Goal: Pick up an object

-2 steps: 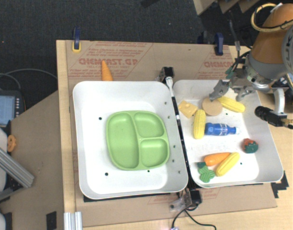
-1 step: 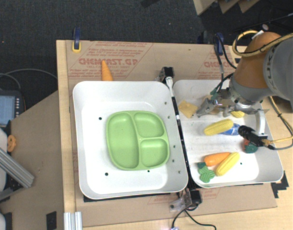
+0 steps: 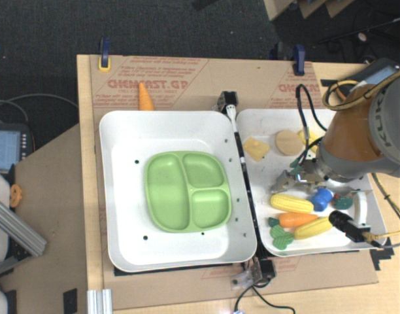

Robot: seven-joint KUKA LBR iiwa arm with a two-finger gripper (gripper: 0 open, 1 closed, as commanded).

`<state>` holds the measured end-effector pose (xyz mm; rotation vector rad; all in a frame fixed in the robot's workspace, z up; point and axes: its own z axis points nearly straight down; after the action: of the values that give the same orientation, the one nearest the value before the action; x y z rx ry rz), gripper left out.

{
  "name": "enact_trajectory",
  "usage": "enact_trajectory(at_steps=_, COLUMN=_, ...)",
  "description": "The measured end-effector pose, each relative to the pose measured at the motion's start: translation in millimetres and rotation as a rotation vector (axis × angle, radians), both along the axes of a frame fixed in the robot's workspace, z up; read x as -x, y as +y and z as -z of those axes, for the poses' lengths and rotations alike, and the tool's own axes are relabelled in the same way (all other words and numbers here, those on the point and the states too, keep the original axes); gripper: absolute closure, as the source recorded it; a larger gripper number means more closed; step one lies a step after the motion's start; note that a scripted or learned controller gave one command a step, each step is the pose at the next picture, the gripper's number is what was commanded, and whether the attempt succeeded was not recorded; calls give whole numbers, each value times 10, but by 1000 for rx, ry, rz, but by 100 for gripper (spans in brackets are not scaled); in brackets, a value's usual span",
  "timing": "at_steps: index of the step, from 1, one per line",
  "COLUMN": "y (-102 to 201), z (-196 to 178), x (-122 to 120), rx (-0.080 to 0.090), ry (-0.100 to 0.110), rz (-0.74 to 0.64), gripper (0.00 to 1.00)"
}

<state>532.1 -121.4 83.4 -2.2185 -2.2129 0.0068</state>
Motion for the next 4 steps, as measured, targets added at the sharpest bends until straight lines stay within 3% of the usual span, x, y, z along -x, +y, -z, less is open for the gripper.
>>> enact_trajectory(at_steps=1, y=221, z=-10, x=561, rx=-1, ry=-2, rz=-2, gripper=0)
enact_trajectory(at_steps=2, y=730, z=-1218, x=-363, rx=4, ry=-28, rz=-12, gripper=0)
enact_trajectory(at_steps=3, y=-299, z=-208, x=-672, rx=8, ry=-6, rz=5, gripper=0)
enact_trajectory(at_steps=4, y=-525, z=-71, x=-1258, rx=3, ry=-9, rz=-2, gripper=0)
